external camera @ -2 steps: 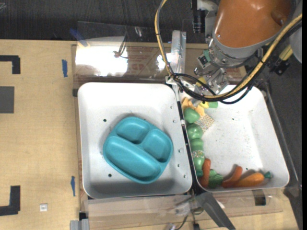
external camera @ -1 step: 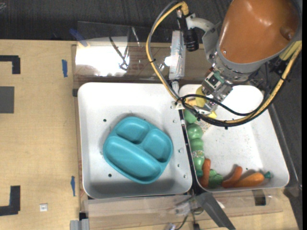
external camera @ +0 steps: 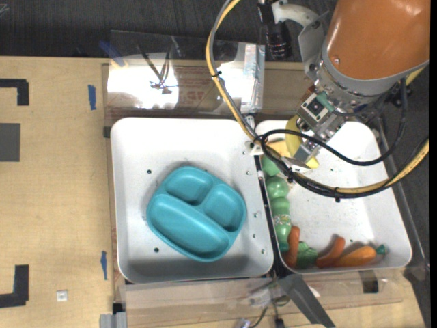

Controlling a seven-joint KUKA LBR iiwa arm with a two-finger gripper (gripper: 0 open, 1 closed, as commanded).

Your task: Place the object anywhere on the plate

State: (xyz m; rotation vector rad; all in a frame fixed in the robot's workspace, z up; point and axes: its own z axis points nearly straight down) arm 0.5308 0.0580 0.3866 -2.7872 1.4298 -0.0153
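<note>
Two white bins point(external camera: 130, 203) on a tan bench point(external camera: 48, 203), dark floor point(external camera: 102, 5) behind

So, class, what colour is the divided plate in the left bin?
Turquoise blue; the plate shows best in the overhead camera view.

You have one fixed camera, set high above the tabletop point(external camera: 48, 183) and looking down at a slant. The left bin point(external camera: 130, 251), holding the teal divided plate point(external camera: 196, 212), sits near frame centre; the right bin point(external camera: 382, 210) lies beside it, with the arm point(external camera: 379, 26) looming large above it.
</note>
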